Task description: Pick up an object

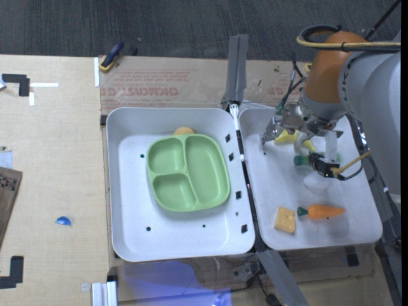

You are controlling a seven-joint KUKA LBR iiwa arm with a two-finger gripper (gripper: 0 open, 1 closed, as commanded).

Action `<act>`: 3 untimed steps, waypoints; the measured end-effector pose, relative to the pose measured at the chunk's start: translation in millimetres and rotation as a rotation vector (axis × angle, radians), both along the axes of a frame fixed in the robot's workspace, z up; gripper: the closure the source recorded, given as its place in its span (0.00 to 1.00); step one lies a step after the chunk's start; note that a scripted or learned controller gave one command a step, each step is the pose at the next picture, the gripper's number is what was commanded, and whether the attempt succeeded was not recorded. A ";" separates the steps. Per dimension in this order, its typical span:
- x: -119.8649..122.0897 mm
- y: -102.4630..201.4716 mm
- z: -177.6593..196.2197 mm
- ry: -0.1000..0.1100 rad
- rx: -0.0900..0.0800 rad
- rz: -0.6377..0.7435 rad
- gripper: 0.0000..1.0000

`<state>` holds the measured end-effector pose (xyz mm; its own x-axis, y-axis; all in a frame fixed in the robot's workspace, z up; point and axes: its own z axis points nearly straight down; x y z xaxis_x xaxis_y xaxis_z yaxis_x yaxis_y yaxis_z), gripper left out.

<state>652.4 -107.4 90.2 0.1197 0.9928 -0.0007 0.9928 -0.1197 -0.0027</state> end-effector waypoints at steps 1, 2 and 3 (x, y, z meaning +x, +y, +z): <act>-12.4 -30.3 3.2 0.000 0.001 0.103 0.00; -16.1 -74.5 0.4 -0.002 0.000 0.353 0.00; -15.7 -75.8 8.9 -0.003 0.001 0.349 1.00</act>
